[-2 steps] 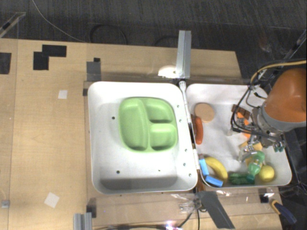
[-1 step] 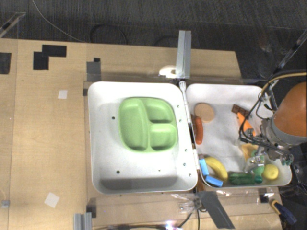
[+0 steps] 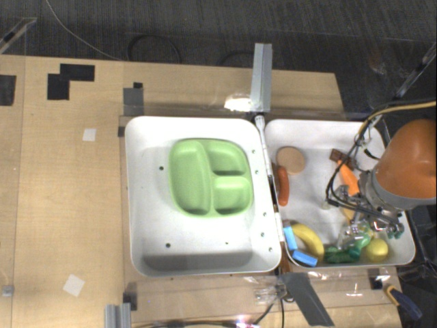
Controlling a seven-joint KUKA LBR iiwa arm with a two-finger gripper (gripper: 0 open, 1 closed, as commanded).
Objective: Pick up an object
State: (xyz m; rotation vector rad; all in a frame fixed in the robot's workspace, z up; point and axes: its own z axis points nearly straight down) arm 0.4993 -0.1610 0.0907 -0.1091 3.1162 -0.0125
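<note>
The right bin [image 3: 314,137] holds several small items. A tan round piece [image 3: 291,159] and a red-orange sausage shape [image 3: 281,185] lie near its left wall. At its front edge lie a yellow banana [image 3: 308,237], a blue piece [image 3: 299,247], a green piece [image 3: 341,254] and a yellow lemon-like piece [image 3: 377,250]. An orange carrot-like piece [image 3: 348,176] shows beside the arm's cables. My gripper [image 3: 358,234] hangs low over the bin's front right corner, right above the green piece and next to the yellow one. Nothing is visibly held.
The left bin [image 3: 147,183] holds a green divided tray [image 3: 208,176]. The arm's orange band [image 3: 410,159] and wrist cover the right bin's right side. A grey post [image 3: 261,74] stands behind the wall between the bins.
</note>
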